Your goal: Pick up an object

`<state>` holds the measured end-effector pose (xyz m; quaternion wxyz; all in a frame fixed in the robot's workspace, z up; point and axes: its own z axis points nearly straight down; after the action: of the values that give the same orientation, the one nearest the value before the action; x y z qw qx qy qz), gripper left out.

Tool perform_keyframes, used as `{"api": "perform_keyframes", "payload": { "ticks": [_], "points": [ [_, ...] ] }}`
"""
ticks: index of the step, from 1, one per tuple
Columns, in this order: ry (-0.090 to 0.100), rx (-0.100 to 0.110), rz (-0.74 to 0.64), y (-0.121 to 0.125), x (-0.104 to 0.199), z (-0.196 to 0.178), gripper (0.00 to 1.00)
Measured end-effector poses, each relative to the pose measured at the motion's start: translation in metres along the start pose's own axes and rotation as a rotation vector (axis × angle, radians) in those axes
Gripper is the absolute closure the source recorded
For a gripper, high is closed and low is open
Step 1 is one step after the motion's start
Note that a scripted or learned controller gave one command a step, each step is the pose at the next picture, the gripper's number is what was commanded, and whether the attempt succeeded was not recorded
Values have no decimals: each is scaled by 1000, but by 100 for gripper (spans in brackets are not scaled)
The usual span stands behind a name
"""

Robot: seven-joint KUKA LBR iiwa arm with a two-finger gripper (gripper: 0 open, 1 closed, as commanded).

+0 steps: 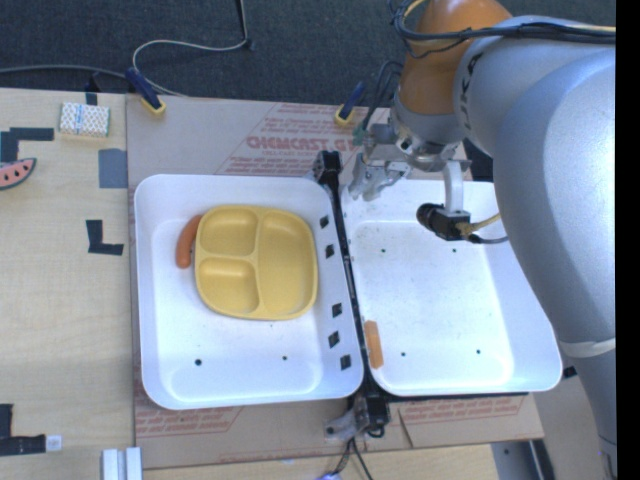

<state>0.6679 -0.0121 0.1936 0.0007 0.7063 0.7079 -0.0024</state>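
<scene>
Gripper (375,180): hangs at the far edge of the right bin, close to the divider; nothing visible between its fingers, and whether they are spread or pressed together cannot be told from this slant.

Arm (540,118): large, grey with orange band, covers the right bin's far right corner. Risk: it hides part of the bin, so a descent there is poorly seen.

Left bin (165,368): white, shallow, holds two items.

Right bin (450,298): white, shallow, holds one small item.

Yellow plate (255,263): three compartments, lies flat in the left bin. Risk: wide, low rim gives two fingers little to pinch; likely to slip or tip.

Orange sausage (184,243): touches the plate's left rim. Risk: fingers may strike the plate and push both.

Small orange piece (373,344): possibly a carrot, lies in the right bin just beside the divider. Risk: the wall blocks one finger; the piece is well apart from the gripper, so a straight descent closes on nothing.
</scene>
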Motion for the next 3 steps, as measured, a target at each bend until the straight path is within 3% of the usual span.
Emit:
{"api": "perform_keyframes", "payload": {
  "ticks": [1, 2, 3],
  "points": [
    [-1, 0, 0, 0, 0, 0, 0],
    [-2, 1, -1, 0, 0, -9, 100],
    [-3, 1, -1, 0, 0, -9, 0]
  ]
}}
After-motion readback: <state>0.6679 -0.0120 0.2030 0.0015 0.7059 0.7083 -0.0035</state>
